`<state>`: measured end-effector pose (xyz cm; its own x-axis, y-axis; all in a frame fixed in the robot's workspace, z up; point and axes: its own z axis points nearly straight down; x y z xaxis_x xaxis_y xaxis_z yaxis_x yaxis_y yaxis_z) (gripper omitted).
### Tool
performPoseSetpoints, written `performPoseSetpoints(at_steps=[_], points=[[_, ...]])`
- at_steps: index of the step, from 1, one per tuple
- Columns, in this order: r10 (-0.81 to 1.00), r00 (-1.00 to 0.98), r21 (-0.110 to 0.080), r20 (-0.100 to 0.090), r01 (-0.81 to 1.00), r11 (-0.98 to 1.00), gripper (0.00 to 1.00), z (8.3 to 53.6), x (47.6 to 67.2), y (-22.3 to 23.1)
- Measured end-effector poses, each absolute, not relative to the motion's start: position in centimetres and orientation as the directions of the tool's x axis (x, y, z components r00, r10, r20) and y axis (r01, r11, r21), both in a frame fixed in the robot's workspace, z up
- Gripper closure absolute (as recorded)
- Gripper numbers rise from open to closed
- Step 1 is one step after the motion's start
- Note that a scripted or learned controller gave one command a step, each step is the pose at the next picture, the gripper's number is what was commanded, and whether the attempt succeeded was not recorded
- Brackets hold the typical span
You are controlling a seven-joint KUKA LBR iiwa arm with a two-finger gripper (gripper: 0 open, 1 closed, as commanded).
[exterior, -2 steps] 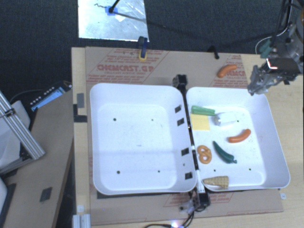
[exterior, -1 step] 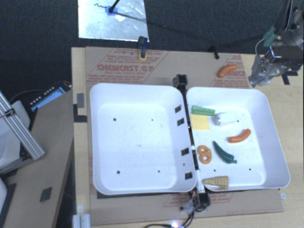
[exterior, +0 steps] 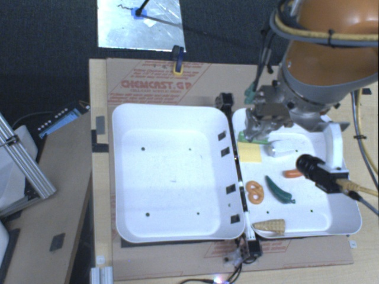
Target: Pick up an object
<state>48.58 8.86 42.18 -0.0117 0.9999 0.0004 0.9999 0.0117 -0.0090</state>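
We see the hand (exterior: 258, 136) (grip state unclear) low in the right bin (exterior: 340, 218), above a yellow block (exterior: 249, 153).

The arm (exterior: 331, 34) enters from the right, its orange band uppermost and the grey wrist section below it. The gripper (exterior: 259, 132) points downward, low over the upper left part of the right-hand bin (exterior: 337, 218).
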Motion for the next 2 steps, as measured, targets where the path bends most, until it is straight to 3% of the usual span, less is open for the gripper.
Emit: performPoseSetpoints(at_steps=[1,2], points=[[1.000,-0.010,0.004,0.003,1.000,0.010,1.00,45.0,48.6,15.6],[1.000,-0.006,0.005,0.003,1.000,0.006,1.00,48.7,48.7,17.7]])
